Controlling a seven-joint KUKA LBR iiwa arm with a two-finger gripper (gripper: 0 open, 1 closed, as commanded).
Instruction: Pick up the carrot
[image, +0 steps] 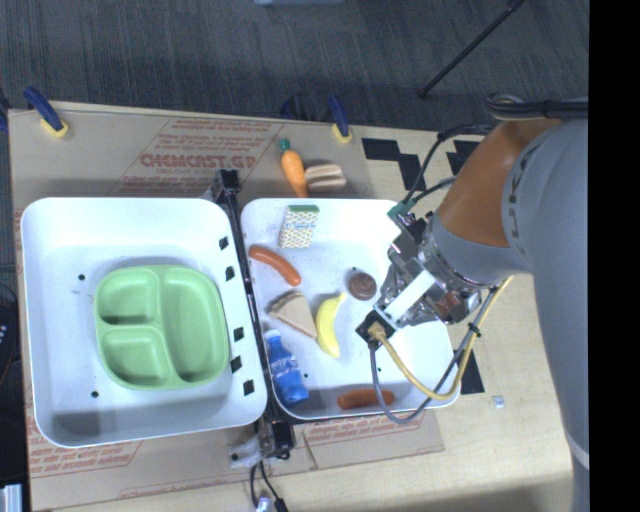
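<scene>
Red print reading "CHEMCAST GP" stands on the cardboard (190, 150), well up and left of the gripper (415, 270); the smaller red lines around it are illegible.

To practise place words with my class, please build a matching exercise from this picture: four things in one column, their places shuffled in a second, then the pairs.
Things
1. carrot
2. green plate
3. banana
4. blue bottle

Places
A. in the left bin
B. in the right bin, beside the sandwich slice
C. on the cardboard, outside both bins
D. in the right bin, by its left wall

Pairs: 1-C, 2-A, 3-B, 4-D
</scene>
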